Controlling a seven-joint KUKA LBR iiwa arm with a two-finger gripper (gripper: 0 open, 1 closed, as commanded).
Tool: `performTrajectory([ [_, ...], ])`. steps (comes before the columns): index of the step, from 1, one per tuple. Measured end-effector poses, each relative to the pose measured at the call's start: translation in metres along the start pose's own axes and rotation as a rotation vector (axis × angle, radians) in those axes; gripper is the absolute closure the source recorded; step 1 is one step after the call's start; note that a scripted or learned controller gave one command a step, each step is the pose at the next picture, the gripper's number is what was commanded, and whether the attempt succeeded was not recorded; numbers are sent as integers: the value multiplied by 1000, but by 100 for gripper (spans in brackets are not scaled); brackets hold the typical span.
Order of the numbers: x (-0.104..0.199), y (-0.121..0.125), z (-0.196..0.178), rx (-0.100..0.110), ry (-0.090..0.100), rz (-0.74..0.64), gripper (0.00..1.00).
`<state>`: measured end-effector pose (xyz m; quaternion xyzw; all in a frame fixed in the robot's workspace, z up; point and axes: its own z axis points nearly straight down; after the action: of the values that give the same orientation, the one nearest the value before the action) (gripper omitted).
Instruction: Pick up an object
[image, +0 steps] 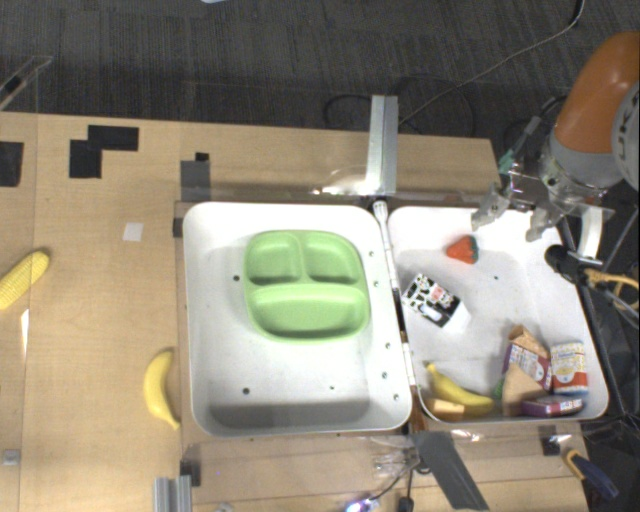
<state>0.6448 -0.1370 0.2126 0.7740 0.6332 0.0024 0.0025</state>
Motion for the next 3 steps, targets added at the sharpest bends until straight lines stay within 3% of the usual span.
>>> performTrajectory([
  [1,16,-25,119,1,0,-124,0],
  [2,56,15,125,0,1,-273,0],
  [3,58,17,112,-9,2,-277,100],
])
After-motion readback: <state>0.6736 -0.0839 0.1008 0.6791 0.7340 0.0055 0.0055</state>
